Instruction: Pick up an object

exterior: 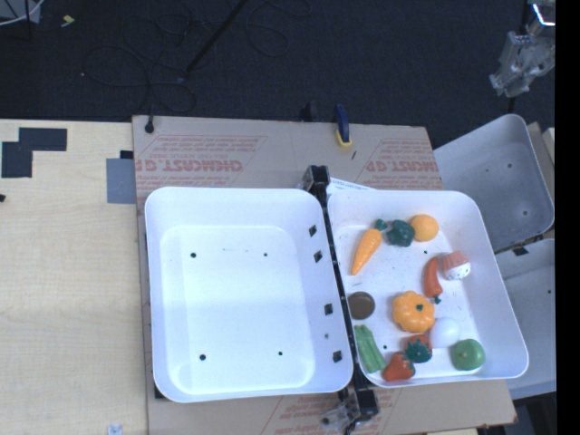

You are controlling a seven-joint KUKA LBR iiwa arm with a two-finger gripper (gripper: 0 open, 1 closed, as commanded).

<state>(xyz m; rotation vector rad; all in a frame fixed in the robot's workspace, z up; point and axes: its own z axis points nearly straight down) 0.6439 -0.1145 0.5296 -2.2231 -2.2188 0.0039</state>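
Note:
The right bin (pixel 497 259) holds several toy foods. An orange carrot (pixel 365 250) lies at its upper left beside a dark green broccoli piece (pixel 399 233) and an orange fruit (pixel 423 227). A red sausage (pixel 432 277) and a red-and-white piece (pixel 456 265) sit mid-right. An orange pumpkin (pixel 414 312) is in the middle, with a brown disc (pixel 362 305) to its left. A green cucumber (pixel 368 347), a red pepper (pixel 398 368), a white egg (pixel 445 333) and a green lime (pixel 468 355) lie along the near side. My gripper (pixel 520 65) hangs at the top right, far above and behind the bins.
The left bin (pixel 150 270) stands beside the right one, joined by a black divider (pixel 332 279). Both rest on a cardboard sheet (pixel 236 157). A grey metal plate (pixel 507 179) lies right of the bins. A blue-and-yellow clamp (pixel 343 125) sits at the cardboard's far edge.

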